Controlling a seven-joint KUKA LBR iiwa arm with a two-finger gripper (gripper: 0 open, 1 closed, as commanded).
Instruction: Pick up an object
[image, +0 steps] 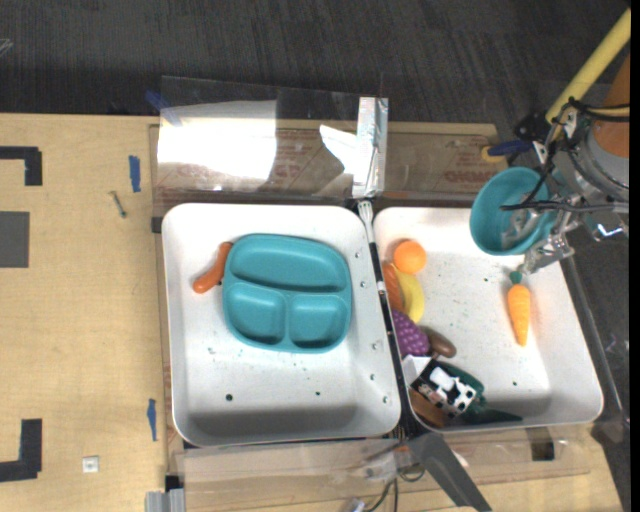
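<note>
Camera view: a teal plastic bowl (505, 222) is seen clamped on its rim by the gripper (535, 215), raised above the right white bin (560, 400).

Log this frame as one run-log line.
gripper: over right bin, teal bowl at fingers | grasp: unclear | carrot: in bin

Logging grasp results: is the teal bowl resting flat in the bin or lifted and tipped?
Lifted and tipped. The teal bowl hangs at the gripper, its opening turned sideways, above the right bin's back corner.
</note>
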